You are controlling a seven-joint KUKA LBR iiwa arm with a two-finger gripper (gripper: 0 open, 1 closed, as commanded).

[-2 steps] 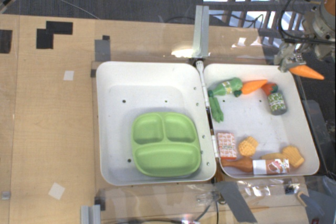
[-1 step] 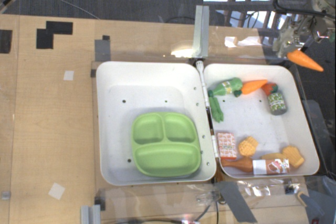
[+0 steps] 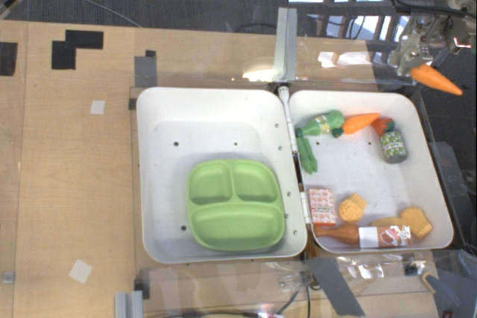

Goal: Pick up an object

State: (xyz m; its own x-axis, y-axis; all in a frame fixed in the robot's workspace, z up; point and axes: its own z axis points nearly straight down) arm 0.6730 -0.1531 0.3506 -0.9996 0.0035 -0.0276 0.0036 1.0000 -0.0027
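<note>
My gripper (image 3: 414, 65) hangs at the upper right, above the far right corner of the right bin (image 3: 428, 132). An orange carrot (image 3: 437, 80) sticks out to the right from between its fingers, so it is shut on the carrot's thick end. In the right bin lie a green bottle (image 3: 322, 123), a second orange carrot (image 3: 361, 123), a dark bottle with a red cap (image 3: 392, 145), a green pod (image 3: 305, 153), a small red and white box (image 3: 321, 205), two yellow waffle pieces (image 3: 352, 207) (image 3: 416, 221) and a brown bottle with a label (image 3: 371, 236).
The left bin (image 3: 160, 160) holds a green divided plate (image 3: 235, 204). A metal post (image 3: 286, 48) stands behind the seam between the bins. Cables and metal framing (image 3: 358, 26) crowd the area behind the right bin.
</note>
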